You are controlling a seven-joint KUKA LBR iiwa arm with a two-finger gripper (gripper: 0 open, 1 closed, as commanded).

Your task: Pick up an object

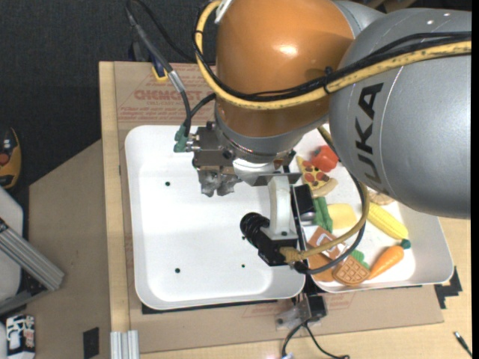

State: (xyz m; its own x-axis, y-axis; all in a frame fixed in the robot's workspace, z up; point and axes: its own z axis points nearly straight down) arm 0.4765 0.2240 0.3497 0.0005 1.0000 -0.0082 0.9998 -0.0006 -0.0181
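Seen from above: pincer [215,179] low over left bin [150,200], open or shut impossible to tell. Carrot [387,259], corn [389,221] and waffle [349,272] heaped in right bin [430,238]. Probably at approach; next, across right and down onto one piece.

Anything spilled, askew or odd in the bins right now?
Nothing spilled or damaged. The carrot, corn and waffle lie inside the right bin with the other toy food. Only oddity: the claw hangs over the left bin, apart from all of them.
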